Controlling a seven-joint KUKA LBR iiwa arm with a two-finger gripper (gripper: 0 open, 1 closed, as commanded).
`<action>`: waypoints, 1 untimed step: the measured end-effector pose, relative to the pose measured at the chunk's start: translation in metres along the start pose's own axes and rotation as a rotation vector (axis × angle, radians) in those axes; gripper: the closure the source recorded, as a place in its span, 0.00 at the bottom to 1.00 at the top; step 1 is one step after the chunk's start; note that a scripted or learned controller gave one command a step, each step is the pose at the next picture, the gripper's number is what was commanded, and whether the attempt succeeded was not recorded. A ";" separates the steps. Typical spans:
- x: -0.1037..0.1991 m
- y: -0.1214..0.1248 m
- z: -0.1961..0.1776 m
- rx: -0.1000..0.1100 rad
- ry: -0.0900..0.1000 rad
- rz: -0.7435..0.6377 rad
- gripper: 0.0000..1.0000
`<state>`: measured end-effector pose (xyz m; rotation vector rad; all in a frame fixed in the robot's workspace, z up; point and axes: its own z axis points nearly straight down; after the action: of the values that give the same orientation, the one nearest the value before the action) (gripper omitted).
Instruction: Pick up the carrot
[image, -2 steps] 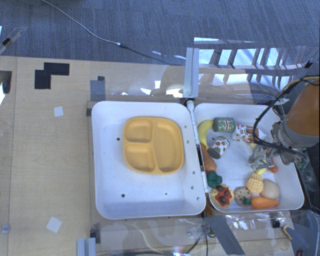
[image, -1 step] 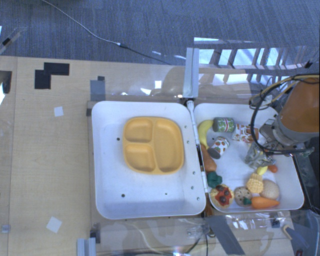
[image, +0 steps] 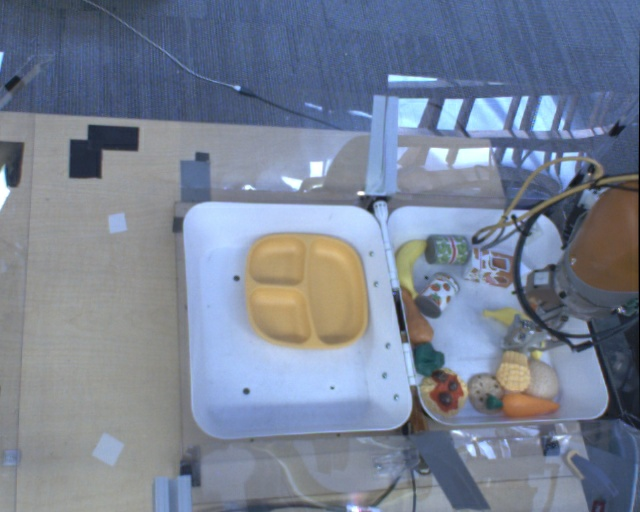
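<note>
The carrot (image: 531, 405) is orange with a small green stub at its left end. It lies flat along the front wall of the right bin (image: 596, 400), just below a corn cob (image: 513, 372) and a pale round item (image: 543, 379). My gripper (image: 526, 336) hangs from the orange-banded wrist (image: 605, 250) over the right half of this bin, just behind the corn cob and well short of the carrot. Cables and the gripper body hide its tips.
The right bin also holds a banana (image: 407, 262), a can (image: 447, 249), a small carton (image: 490, 268), a mug (image: 437, 292), an orange-brown item (image: 418, 323), something green (image: 429, 357), a pizza slice (image: 444, 390) and a cookie (image: 486, 390). A yellow divided plate (image: 305, 290) sits in the left bin (image: 220, 400).
</note>
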<state>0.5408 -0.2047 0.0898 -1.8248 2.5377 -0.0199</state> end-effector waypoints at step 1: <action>-0.004 -0.009 -0.016 -0.017 -0.003 -0.370 1.00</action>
<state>0.5499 -0.2042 0.1062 -2.2681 2.1654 -0.0006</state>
